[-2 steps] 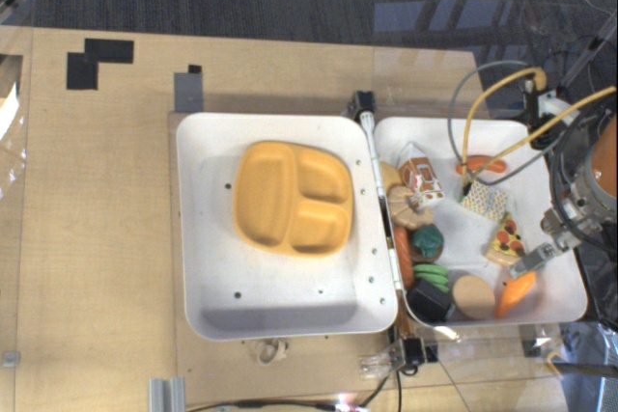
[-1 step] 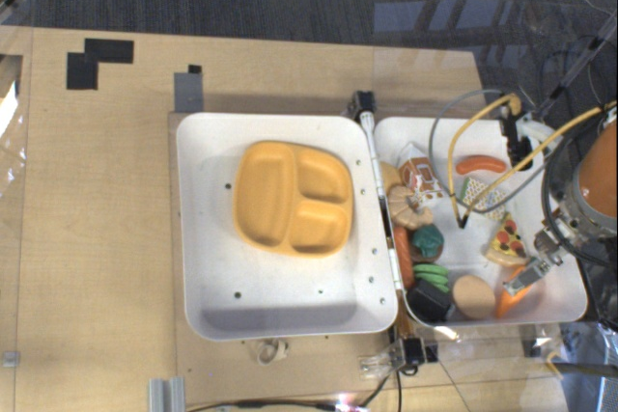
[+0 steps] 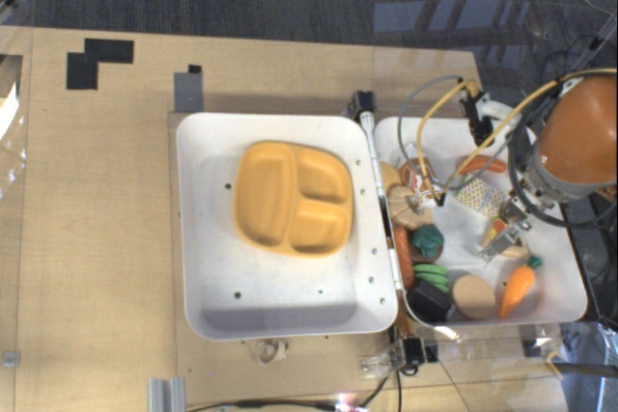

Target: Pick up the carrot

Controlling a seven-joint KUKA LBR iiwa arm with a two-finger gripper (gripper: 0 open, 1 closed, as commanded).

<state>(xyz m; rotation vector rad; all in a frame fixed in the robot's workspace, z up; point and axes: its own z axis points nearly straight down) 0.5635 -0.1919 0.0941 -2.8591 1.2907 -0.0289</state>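
Dark carpet lies beyond the far edge of the tabletop [image 3: 106,207], a pale wooden surface that carries two shallow white bins side by side. Left bin [image 3: 198,236]: a yellow compartment tray [image 3: 293,198] sits alone near its centre, well apart from everything in the other bin, presumably as a separate receiving area. Right bin [image 3: 570,289]: the loose items are crowded together toward the bin's left wall and near edge. The carrot [image 3: 517,289], orange with a green tip, lies tilted near the bin's near right corner, its green end pointing toward the far right. Just beside it, on the left, rests a tan egg-shaped object [image 3: 473,296]; a black object [image 3: 430,301], a green vegetable [image 3: 432,273] and a dark green round item [image 3: 426,240] lie further along toward the dividing wall. The carrot's right flank looks free of neighbours, which probably favours an approach from that side.

Arm: the grey arm with its orange band [image 3: 579,135] reaches in over the tabletop's right edge, trailing yellow and white cables. The gripper [image 3: 504,238] hangs just on the far side of the carrot, close to it but apart from it. Whether its fingers are apart or together cannot be told at this size, and nothing is visibly held between them. Judged from this arrangement, the pick is not yet made; the gripper would need to shift toward the near edge and align with the carrot's slanted axis.
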